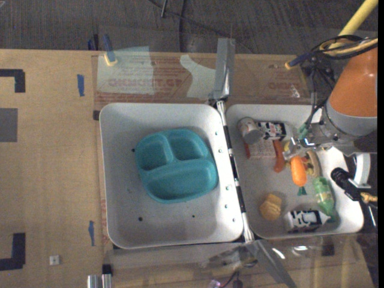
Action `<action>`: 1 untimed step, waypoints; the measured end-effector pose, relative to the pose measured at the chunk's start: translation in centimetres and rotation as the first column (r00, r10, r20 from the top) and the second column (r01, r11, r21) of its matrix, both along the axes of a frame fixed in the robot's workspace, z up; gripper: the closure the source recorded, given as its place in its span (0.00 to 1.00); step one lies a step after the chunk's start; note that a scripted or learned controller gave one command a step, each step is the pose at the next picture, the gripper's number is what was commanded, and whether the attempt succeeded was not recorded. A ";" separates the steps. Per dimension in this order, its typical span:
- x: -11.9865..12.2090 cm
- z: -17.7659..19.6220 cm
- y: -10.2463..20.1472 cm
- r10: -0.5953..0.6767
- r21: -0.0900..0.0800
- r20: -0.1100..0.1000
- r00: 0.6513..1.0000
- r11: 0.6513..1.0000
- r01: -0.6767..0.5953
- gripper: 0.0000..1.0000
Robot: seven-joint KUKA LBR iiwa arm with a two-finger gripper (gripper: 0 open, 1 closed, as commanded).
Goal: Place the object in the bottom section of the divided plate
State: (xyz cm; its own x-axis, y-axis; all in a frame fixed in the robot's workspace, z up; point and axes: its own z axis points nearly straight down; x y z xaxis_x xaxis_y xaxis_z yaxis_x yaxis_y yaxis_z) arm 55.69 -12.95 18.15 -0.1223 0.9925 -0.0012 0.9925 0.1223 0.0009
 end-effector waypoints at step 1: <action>-4.9 -7.1 -3.5 0.264 0.002 0.000 0.964 0.964 -0.264 1.00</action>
